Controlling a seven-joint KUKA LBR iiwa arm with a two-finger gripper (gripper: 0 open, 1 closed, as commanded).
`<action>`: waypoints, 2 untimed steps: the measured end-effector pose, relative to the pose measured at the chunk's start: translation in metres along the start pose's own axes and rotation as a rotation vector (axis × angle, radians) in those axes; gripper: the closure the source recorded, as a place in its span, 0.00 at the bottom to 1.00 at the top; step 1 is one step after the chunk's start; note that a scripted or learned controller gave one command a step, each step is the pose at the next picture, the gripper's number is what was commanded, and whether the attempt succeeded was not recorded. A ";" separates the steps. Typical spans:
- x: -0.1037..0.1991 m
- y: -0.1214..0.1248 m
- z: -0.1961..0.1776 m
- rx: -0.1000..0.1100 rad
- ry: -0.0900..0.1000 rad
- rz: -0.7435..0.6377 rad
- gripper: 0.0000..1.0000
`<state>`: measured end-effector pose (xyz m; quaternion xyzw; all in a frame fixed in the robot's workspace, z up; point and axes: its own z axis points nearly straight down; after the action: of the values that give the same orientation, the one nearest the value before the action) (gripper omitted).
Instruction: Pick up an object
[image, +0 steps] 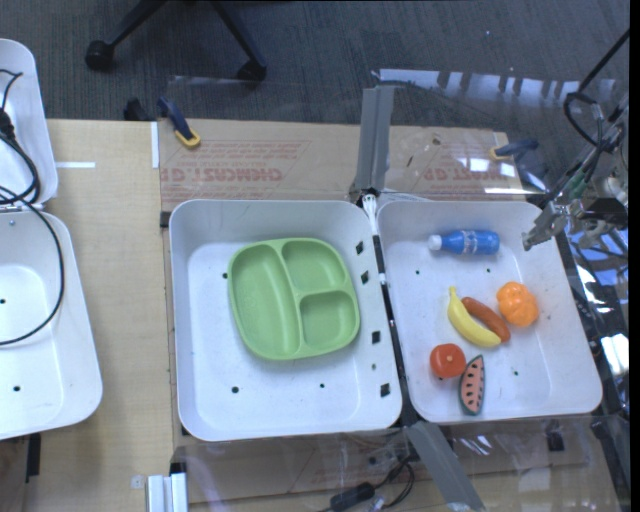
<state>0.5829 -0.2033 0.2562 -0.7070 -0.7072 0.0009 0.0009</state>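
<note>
I count six objects in the right bin (570, 395): one blue bottle (466, 242) lying on its side near the far wall, one orange (518, 304), one banana (468, 321) with one sausage (486, 317) touching it, one tomato (447, 360), one watermelon slice (472, 385). The left bin (200, 400) holds one green divided plate (293, 297). The gripper (545, 225) sits at the right bin's far right rim, just right of the bottle, nothing between its fingers; I cannot tell the jaw gap.
</note>
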 end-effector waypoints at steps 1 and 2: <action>0.045 0.049 0.152 0.000 0.000 -0.099 0.00; 0.061 -0.006 0.165 -0.001 0.000 -0.250 0.00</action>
<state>0.5769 -0.1425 0.0908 -0.6132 -0.7899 0.0006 0.0007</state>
